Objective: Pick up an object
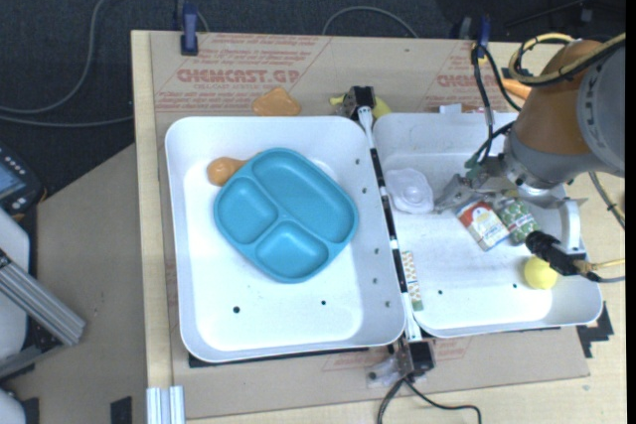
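Reaching into the right-hand shallow white bin (437,313) from the side, the grey arm with its orange band (556,104) hung low over a small red-and-green printed packet (494,223), with the gripper (502,199) just above it; whether the gripper was spread or pressed together could not be told from this angle. A round yellow ball (540,274) lay near the bin's front right corner, and a clear plastic lid-like cup (409,191) sat beside the divider. In the left white bin (199,313), a blue three-compartment plastic tray (286,213) rested with a small orange lump (223,171) touching its back edge. Judged from this, a clean pick called for centring over the packet and descending straight, since the flat wrapper could slide or crumple aside.
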Available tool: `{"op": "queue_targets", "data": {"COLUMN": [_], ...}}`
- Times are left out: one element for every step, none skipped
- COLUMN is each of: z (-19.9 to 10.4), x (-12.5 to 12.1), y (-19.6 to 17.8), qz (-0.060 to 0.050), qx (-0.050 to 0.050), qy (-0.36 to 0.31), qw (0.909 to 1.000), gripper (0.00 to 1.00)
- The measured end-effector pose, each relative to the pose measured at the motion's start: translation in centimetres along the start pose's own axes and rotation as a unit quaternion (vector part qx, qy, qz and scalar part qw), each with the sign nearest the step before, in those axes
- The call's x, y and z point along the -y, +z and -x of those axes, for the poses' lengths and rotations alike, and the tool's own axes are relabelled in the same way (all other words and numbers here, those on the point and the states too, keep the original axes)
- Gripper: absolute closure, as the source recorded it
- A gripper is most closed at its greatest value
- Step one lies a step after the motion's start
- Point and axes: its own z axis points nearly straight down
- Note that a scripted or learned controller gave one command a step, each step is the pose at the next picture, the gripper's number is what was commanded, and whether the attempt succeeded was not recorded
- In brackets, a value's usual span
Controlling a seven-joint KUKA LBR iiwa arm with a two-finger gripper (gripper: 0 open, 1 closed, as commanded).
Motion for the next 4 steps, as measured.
{"op": "queue_targets", "data": {"z": [0.2,0.2,-2.5,-1.3], "x": [-0.2,-0.2,2.6,4.7], "y": [-1.1,-1.1,0.0,0.0], "qz": [0.003,0.002,0.000,0.001], "qx": [0.001,0.001,0.000,0.001], "qy": [0.001,0.001,0.001,0.002], "qw": [1.0000,1.0000,1.0000,1.0000], "gripper": [1.00,0.00,0.00,0.00]}}
